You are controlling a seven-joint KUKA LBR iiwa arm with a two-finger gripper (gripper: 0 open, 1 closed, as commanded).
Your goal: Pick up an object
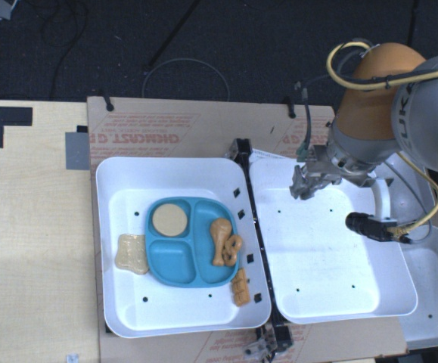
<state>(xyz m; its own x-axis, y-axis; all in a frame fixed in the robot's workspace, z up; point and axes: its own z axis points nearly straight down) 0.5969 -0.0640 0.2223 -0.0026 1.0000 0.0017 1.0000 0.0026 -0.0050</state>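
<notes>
Two white bins sit side by side on the bench, and every candidate lies in the left bin (120, 308): a blue divided tray (175, 267) holding a round tan disc (169, 219) and a knobbly pretzel-like piece (225, 242), a pale bread-like slab (132, 253) just beside the tray's left edge, and a small brown chunk (240, 287) near its lower right corner. The gripper (305, 186) hangs over the upper left part of the right bin (340, 278), well apart from all of them; whether the jaws stand apart or together I cannot tell at this angle. To do the pick well, the arm should cross the divider and choose a piece lying free. The slab or the chunk looks easiest, since the tray walls would crowd the jaws. Descend straight over its middle
</notes>
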